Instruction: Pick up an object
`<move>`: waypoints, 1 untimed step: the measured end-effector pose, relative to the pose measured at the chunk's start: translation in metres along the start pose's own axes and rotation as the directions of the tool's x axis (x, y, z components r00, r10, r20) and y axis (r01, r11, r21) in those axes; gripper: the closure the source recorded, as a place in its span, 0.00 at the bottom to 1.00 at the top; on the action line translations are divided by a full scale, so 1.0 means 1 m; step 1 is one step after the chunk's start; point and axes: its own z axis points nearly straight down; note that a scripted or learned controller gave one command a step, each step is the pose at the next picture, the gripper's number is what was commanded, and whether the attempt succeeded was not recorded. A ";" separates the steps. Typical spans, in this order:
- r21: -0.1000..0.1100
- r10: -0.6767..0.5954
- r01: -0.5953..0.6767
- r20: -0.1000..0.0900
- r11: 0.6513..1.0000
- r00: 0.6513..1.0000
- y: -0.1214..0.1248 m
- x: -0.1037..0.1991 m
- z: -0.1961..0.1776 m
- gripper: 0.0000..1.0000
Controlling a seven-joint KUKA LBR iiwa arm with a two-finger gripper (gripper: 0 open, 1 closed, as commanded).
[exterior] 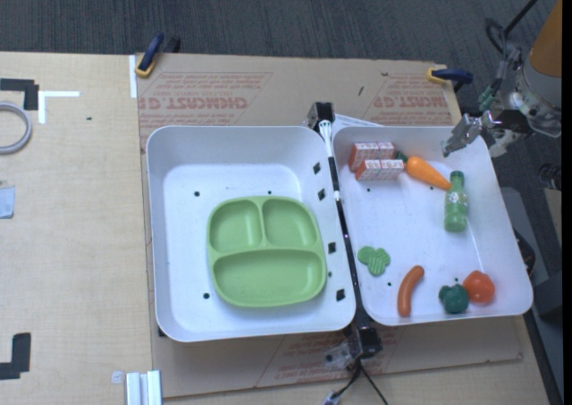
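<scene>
Carrot [426, 172] in right bin [500, 206], hand [465, 137] above far rim, grip unclear, arm cut off.

Plate [265, 251] in left bin [170, 215] — toys in right bin [500, 215].

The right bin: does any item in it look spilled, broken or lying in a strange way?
Nothing stands out. The green bottle lies on its side beside the carrot, and the sausage and the other toys lie loose in the right bin, none visibly damaged.
</scene>
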 end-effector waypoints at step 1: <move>0.000 -0.130 0.130 0.000 0.991 0.991 0.021 0.040 0.135 0.00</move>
